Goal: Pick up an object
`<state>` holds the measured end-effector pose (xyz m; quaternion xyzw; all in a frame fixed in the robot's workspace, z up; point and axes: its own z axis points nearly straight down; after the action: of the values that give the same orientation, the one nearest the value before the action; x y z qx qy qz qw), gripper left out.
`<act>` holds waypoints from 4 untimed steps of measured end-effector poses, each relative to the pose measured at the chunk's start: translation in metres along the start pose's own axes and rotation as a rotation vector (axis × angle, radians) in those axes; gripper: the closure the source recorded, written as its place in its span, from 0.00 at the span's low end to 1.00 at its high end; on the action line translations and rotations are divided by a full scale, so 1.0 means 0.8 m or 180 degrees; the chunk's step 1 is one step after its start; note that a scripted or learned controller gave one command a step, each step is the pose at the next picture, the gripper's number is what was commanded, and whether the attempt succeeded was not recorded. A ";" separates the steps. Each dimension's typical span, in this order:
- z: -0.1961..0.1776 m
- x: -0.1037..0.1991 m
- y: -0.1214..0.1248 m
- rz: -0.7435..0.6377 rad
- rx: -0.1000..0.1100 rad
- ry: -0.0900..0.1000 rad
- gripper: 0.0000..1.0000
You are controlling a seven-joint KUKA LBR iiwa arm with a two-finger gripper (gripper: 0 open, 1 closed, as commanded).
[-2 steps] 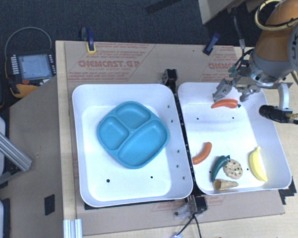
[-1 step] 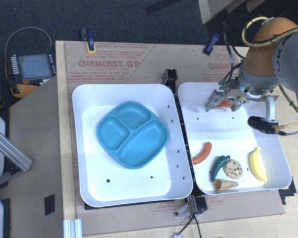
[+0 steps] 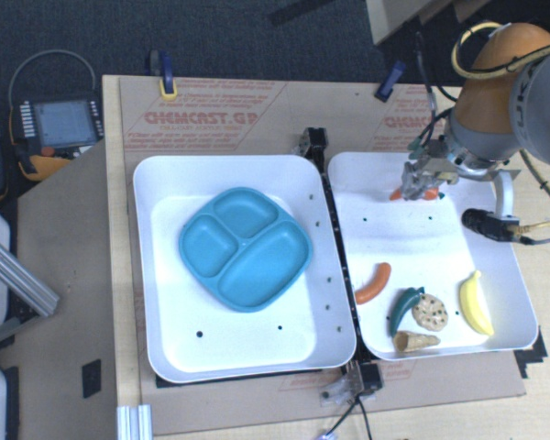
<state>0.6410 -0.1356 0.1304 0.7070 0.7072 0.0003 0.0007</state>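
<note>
My gripper (image 3: 420, 183) hangs over the back of the right bin (image 3: 495, 259), its fingers pointing down. A small orange object (image 3: 429, 193) sits between the fingers, with its ends sticking out on both sides, and the gripper is shut on it. Toward the front of the same bin lie a red sausage (image 3: 373, 282), a green pepper (image 3: 403, 306), a round brown cookie (image 3: 430, 313), a yellow banana (image 3: 476, 305) and a tan cone-shaped piece (image 3: 414, 341).
A blue divided plate (image 3: 246, 247) lies in the middle of the left bin (image 3: 165, 328). A black clamp (image 3: 313, 141) sits at the back between the bins. A black fitting with a cable (image 3: 488, 223) lies over the right bin's right side.
</note>
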 end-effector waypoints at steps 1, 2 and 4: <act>-0.080 0.001 0.007 -0.0004 -0.0017 -0.0004 1.00; -0.105 0.001 0.008 -0.0003 -0.0008 -0.0002 1.00; -0.116 0.132 -0.038 -0.0018 0.0014 0.0009 1.00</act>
<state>0.6105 -0.0302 0.2228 0.7050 0.7092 -0.0002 -0.0019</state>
